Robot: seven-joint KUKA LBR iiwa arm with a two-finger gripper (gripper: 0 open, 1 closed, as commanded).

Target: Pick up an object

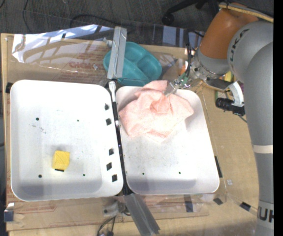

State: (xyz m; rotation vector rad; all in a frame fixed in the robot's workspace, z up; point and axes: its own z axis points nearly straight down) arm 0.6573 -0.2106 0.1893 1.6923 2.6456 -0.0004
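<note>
A crumpled pink cloth lies in the far half of the right bin. My gripper comes in from the upper right and its fingers are pressed together at the cloth's far edge. A fold of the fabric is pinched between them and drawn up into a peak. A small yellow block sits in the near left part of the left bin, far from the gripper.
A teal plastic tray rests behind the bins, just left of the gripper. Crinkled clear plastic sheet lies along the bench's far left. The grey arm occupies the right side. A metal divider runs between the bins.
</note>
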